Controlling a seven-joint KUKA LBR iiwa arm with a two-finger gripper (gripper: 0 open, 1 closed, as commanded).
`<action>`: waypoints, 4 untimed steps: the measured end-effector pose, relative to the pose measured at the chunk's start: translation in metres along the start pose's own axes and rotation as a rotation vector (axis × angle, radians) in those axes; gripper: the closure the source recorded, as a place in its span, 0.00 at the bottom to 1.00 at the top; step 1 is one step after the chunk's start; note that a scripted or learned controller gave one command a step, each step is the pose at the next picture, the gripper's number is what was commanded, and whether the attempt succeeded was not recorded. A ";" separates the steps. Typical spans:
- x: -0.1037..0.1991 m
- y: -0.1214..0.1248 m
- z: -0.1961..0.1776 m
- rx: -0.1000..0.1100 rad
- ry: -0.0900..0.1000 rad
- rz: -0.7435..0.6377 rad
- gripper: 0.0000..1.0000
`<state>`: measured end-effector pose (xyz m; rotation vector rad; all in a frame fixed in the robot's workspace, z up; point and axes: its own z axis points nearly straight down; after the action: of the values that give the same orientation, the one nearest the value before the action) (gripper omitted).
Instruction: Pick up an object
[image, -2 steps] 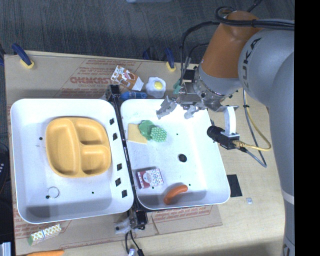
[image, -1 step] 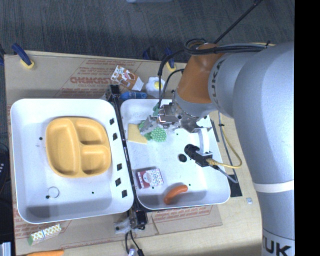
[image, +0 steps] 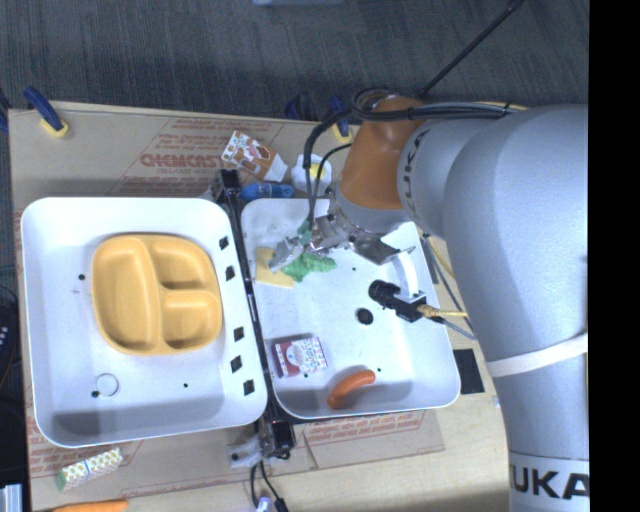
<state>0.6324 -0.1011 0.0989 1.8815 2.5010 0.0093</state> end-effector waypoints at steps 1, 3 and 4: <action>-0.001 0.000 -0.010 0.002 -0.001 -0.003 1.00; 0.027 -0.091 0.007 0.017 0.009 -0.019 0.00; 0.043 -0.138 0.006 0.014 0.012 -0.398 0.00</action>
<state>0.4881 -0.0977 0.0912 1.3571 2.8391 -0.0016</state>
